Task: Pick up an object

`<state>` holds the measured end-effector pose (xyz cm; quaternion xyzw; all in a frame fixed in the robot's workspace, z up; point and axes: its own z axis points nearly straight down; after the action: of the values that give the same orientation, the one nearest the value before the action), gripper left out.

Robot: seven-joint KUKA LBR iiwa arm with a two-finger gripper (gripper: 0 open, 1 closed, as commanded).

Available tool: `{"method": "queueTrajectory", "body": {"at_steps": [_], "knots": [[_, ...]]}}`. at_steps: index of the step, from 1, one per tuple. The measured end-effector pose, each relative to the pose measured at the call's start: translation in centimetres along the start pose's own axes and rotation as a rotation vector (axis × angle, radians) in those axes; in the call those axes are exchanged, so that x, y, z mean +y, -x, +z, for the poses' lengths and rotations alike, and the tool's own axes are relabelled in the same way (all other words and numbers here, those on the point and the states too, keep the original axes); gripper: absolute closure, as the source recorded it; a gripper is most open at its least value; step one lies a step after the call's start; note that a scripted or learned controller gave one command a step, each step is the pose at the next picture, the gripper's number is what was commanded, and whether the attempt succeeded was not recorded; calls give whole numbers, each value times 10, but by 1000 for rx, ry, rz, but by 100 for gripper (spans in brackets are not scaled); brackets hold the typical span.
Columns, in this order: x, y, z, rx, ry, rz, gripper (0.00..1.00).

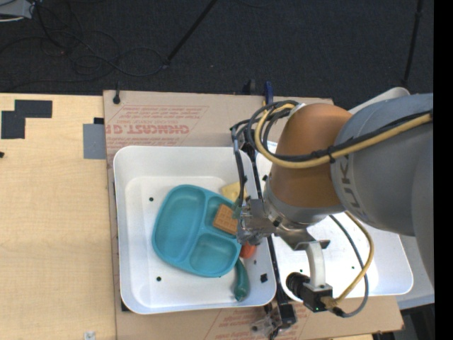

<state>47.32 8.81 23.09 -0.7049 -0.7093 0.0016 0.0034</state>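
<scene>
Claw [244,227] over left bin, touching teal tray [190,231]

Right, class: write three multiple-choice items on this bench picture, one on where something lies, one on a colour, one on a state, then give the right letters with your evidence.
1. Where does the divided plate lie?
A. in the left bin
B. on the cardboard behind the bins
C. on the wooden bench top

2. What colour is the divided plate?
A. red
B. teal blue
C. black

3. How does the plate sit?
A. standing on its edge
B. flat, compartments facing up
C. turned upside down

Answers:
1 A, the white walls of the left bin ring the plate.
2 B, its whole surface is teal blue.
3 B, its compartments show from above, and a small tan block rests at its right edge, beside the arm.
</scene>
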Motion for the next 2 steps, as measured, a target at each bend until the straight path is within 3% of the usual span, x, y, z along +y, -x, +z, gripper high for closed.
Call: {"method": "queueTrajectory", "body": {"at_steps": [2], "knots": [[2, -142, 30, -2, 1, 0, 100]]}}
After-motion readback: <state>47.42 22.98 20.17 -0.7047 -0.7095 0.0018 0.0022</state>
